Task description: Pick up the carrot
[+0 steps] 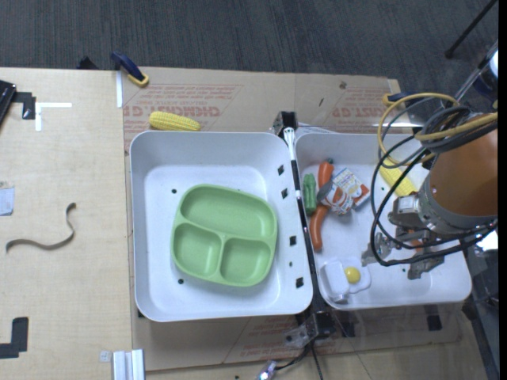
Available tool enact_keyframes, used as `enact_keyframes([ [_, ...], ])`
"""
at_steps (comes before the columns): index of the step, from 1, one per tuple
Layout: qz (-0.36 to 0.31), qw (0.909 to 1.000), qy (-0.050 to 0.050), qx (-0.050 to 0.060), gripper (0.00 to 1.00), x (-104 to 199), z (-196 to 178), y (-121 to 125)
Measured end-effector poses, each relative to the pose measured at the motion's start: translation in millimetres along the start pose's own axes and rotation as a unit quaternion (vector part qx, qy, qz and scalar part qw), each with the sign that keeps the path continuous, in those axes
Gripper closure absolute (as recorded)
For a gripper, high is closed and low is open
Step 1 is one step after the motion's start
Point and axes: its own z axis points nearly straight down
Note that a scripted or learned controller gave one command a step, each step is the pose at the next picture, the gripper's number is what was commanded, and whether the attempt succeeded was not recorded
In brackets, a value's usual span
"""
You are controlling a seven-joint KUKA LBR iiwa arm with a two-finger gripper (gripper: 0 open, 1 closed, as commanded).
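Carrot (318, 226) lies at the left edge of the right bin (444, 290), right of frame centre, slanting beside a green vegetable (309, 190) and a small packet (343, 191). Whether the gripper (396, 252) is open or closed cannot be told; it hangs to the carrot's right. The left bin (150, 236) holds a green divided plate (225, 235).

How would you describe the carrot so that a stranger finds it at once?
Look in the right white bin, along its left wall. The carrot lies there lengthwise, beside a green vegetable and a small snack packet. It is the long, thin orange piece; the fried egg toy nearer the front is white and yellow.
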Motion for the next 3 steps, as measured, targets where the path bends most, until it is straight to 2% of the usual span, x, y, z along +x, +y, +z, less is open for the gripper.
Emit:
enact_keyframes([
  [1, -0.068, 0.9977, -0.004, -0.001, 0.00, 87.4, 72.8, -42.3],
  [2, 0.115, 0.9933, -0.001, 0.003, 0.00, 85.1, 70.8, -63.0],
  [3, 0.119, 0.9929, -0.001, 0.003, 0.00, 73.9, 49.5, -95.7],
])
